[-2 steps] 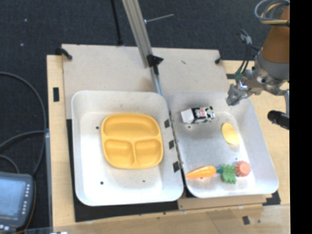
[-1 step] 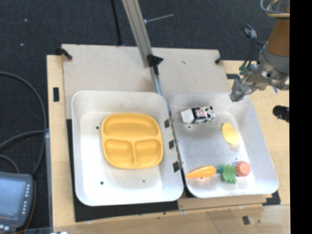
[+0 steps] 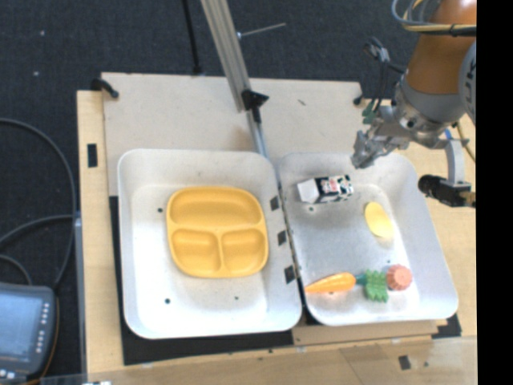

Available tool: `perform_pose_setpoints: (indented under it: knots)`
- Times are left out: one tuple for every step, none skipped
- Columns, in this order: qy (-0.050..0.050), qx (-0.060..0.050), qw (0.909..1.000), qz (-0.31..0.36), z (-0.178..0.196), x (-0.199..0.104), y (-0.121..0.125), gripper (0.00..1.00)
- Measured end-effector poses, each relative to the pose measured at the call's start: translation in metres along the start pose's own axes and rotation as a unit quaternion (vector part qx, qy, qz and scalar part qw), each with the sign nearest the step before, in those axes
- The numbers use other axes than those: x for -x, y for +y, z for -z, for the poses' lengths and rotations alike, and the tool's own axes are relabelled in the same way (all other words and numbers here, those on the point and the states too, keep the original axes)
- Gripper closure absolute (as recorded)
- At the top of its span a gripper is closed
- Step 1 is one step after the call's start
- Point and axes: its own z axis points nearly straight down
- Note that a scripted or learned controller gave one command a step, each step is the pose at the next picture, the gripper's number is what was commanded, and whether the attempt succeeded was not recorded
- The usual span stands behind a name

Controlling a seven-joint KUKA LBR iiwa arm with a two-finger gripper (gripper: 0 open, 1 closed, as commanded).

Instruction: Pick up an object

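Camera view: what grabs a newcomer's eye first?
The yellow plastic divided plate in the middle of the left white bin. Then the grey arm's orange band at top right, its gripper above the right white bin's far edge, near the small black-and-white carton.

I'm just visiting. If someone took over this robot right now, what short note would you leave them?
End effector: above the right bin's far edge, holding nothing.
Right bin: small carton at the back, yellow piece mid-right, toy carrot, green piece and pinkish piece along the front.
Left bin: yellow divided plate.
Done: nothing picked up.
Left: lower onto one object and grasp it.
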Motion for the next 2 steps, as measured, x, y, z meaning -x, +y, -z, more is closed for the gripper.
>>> perform_pose_setpoints:
  knots:
    - [0.001,-0.001,1.0000,0.001,-0.003,-0.061,0.000,1.00]
    - [0.001,-0.001,1.0000,0.001,0.003,-0.114,-0.003,1.00]
